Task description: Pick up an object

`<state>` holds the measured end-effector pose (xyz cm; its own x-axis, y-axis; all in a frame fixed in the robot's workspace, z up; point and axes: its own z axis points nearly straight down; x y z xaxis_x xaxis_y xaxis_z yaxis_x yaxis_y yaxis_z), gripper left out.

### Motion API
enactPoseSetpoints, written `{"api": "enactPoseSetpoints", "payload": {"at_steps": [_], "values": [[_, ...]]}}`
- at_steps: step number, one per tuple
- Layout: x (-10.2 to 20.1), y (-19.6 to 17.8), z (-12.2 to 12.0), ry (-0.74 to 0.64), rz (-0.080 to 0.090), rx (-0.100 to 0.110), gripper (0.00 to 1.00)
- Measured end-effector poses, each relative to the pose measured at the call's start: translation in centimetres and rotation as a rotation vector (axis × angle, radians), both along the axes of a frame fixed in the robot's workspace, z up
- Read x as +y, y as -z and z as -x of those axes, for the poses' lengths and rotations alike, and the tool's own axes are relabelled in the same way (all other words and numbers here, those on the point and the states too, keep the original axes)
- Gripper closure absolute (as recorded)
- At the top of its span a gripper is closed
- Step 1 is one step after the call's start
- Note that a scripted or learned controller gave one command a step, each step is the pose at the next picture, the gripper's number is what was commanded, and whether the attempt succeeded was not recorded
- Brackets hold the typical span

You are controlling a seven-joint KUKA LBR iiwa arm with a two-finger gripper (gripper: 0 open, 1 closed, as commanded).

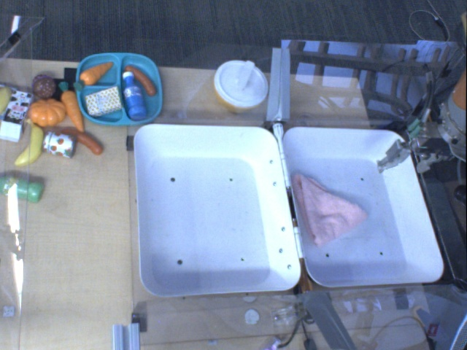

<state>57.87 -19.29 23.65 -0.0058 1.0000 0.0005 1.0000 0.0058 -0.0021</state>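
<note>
soft pink cloth, wrinkled

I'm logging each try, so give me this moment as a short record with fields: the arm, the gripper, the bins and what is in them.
arm: reaches in from the right, over the right bin's far right corner
gripper: above the right bin, apart from the cloth
right bin: holds a crumpled pink cloth near its left wall
left bin: white floor showing
cloth held: no
</note>
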Motion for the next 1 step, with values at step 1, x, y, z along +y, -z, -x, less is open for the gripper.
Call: {"api": "enactPoseSetpoints", "payload": {"at_steps": [1], "values": [[0.87,13.05,2.44,-0.129,-0.002,0.003,0.00]]}}
